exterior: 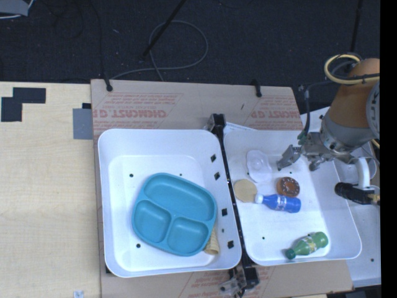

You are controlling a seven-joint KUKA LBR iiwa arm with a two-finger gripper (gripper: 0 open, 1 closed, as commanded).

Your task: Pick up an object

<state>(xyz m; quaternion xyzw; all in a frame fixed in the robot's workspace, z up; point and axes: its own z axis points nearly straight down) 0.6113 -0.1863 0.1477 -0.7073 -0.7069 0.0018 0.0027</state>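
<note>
The right bin point(338, 244) holds several small things: a clear plastic cup point(257, 164), a tan round piece point(245, 190), a brown cookie-like disc point(288, 186), a blue bottle point(280, 202) lying on its side, and a green bottle point(307, 244) near the front. My gripper point(302, 160) hangs over the bin's back right part, just above and to the right of the brown disc. Its fingers are spread open with nothing between them.
The left bin point(115, 166) holds a blue divided plate point(174, 213), with a tan cone-like piece point(213, 246) poking out from under its front right edge. A black divider point(224, 185) runs between the bins. Cardboard point(186, 107) lies under both.
</note>
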